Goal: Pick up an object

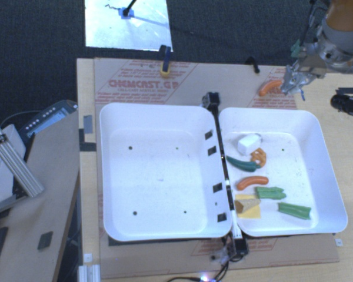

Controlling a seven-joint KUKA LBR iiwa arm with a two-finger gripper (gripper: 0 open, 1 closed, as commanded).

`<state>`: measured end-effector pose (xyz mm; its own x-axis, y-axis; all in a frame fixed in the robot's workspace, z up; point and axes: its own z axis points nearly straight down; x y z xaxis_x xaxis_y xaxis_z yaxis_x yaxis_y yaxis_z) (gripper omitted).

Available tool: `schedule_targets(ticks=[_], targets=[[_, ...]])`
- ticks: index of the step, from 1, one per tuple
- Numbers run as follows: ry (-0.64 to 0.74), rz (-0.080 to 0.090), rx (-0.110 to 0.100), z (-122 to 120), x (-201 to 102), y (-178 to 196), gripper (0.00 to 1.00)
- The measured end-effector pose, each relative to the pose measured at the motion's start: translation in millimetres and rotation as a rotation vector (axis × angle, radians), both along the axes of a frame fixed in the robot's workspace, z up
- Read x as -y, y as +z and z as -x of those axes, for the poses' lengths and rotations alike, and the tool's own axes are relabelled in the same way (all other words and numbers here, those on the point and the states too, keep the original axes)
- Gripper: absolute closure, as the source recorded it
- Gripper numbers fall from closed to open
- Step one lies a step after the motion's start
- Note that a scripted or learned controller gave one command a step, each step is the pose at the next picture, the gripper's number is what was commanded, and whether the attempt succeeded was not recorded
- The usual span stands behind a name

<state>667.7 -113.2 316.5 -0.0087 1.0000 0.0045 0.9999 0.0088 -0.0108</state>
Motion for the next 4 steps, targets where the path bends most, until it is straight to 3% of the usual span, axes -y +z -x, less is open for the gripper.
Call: schedule_targets(ticks=[1,2,3,4], targets=[[-0.006,0.006,0.019,-2,13,62,1.0],[-0.006,0.006,0.02,-1,23,115,1.0],[-0.013,0.008,0.012,0,98,88,1.0],[-0.003,0.008,0.022,-1,93,163,1.0]])
